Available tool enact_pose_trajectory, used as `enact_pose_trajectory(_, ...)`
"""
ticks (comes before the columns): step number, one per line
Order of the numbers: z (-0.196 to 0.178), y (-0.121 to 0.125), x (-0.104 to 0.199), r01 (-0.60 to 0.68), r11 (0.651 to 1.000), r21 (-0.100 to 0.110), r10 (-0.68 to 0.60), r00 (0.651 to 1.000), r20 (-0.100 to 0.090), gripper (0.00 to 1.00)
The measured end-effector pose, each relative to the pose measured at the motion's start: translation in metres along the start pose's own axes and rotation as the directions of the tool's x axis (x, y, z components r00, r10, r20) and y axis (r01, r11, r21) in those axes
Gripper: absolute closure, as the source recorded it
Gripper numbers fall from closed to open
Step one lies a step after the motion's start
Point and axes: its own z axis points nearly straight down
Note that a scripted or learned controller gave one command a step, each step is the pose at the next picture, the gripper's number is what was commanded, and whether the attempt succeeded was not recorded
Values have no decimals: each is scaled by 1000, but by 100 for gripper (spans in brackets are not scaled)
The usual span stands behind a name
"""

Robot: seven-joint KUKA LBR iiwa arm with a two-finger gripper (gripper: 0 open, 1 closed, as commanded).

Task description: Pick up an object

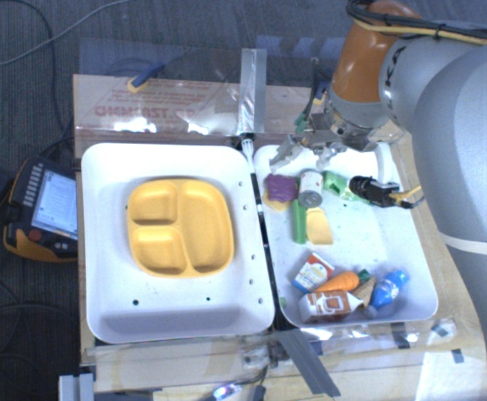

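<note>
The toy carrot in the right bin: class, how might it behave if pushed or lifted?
The toy carrot looks like small moulded plastic, so probably light and stiff. Its tapered, rounded shape may roll or slip. It rests on the small carton, so a push could slide it off.

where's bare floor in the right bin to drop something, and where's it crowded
Right bin: bare floor runs along the right side, between the yellow wedge and the right wall, above the blue toy. Crowded: the far end under the gripper, with the purple toy, and the near corner around the carrot.
</note>
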Motion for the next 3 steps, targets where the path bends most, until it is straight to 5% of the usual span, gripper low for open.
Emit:
enact_pose_trajectory(1, 86, -51, -66, -8, 1000, 2, 8, 1000, -2, 0)
enact_pose_trajectory(2, 77, -51, -66, -8, 1000, 4, 8, 1000, -3, 100)
enact_pose_trajectory(3, -16, -28, 6, -204, 979, 2, 204, 979, -2, 100)
